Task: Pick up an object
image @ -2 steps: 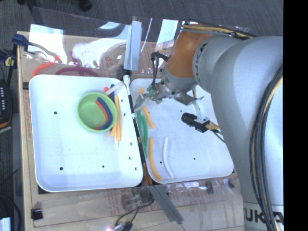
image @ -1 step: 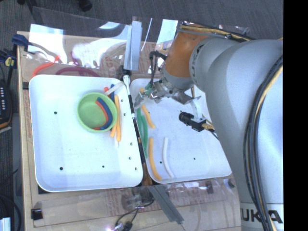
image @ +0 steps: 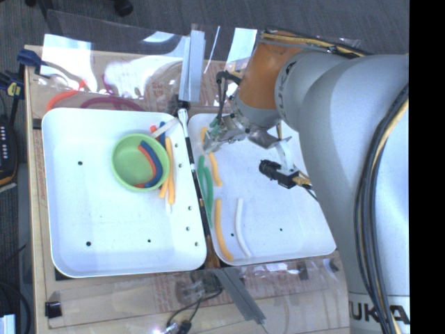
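The thin orange plastic stick is seen in the right shallow white bin, near the claw, whose opening cannot be told. It is judged light, stiff and slippery; its middle is best taken.

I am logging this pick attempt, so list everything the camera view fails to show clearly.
1. Right bin, camera view: the arm covers its right side and far edge.
2. Gripper, camera view: at the bin's far left corner, too small and blurred to tell whether it holds anything.
3. Green bowl, camera view: blue and red pieces inside overlap; their shapes are unclear.
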Available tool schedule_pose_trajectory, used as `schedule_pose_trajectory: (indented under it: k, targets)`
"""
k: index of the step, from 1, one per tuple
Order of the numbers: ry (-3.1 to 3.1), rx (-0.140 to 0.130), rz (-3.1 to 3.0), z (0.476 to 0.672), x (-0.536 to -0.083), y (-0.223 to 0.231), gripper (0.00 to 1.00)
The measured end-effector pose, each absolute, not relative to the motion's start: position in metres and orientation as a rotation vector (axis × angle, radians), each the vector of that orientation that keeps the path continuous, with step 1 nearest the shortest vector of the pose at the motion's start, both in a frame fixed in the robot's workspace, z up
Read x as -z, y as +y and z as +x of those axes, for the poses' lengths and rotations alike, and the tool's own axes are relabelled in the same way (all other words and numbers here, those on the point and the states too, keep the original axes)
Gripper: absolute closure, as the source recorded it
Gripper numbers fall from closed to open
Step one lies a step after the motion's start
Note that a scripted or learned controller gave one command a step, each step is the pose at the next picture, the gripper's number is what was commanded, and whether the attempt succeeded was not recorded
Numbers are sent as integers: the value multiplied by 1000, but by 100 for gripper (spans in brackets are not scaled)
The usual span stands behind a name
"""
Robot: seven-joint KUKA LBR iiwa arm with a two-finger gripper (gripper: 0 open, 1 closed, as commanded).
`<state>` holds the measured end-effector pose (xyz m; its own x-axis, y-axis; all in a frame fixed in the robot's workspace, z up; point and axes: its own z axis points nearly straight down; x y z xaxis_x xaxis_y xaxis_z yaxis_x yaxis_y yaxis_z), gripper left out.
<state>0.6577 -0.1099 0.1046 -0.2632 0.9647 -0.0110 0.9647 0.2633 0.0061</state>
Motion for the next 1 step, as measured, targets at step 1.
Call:
schedule_pose_trajectory:
  k: [1]
  targets:
    - [2484, 3, 1898, 658, -106, -111, 0]
